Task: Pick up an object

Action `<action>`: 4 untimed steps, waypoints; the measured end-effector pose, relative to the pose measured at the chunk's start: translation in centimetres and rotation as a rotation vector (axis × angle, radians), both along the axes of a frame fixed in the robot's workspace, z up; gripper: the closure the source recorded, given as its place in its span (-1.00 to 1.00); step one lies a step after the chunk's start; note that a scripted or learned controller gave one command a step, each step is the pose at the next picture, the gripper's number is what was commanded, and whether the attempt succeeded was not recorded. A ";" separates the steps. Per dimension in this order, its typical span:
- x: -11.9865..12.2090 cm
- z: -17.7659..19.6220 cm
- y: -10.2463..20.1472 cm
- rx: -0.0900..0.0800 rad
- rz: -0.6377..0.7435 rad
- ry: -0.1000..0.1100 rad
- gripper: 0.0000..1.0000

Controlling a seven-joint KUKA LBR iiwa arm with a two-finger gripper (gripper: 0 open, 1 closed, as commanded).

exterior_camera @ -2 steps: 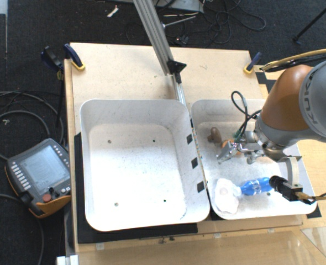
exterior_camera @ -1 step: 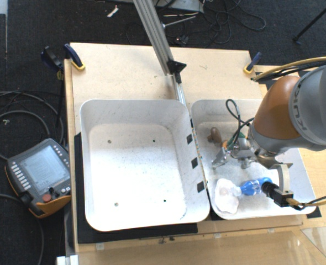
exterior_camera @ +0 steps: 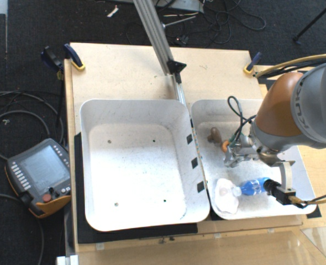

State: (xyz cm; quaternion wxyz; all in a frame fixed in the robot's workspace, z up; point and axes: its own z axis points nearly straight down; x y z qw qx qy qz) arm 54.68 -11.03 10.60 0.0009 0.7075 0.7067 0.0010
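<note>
Arm [exterior_camera: 295, 112] bent low, end effector [exterior_camera: 235, 154] pointing left.

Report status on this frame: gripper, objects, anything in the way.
Gripper low in the right bin, finger state unclear. Nothing seen held. Brown object beside it; blue bottle and white piece nearer the front rim. Black cable loops above the gripper.

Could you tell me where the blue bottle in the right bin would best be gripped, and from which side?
Probably across the middle of its body, from above. The blue bottle lies on its side on the bin floor, one end against a white object, so the jaws should straddle its narrow width, clear of that neighbour.
</note>
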 end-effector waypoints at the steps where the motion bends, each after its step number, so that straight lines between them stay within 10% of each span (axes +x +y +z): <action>1: 0.0 4.3 0.1 -0.001 0.003 -0.002 1.00; 3: 0.2 10.4 -0.3 -0.001 0.003 0.002 1.00; 4: 1.4 11.7 5.1 0.002 0.009 0.001 1.00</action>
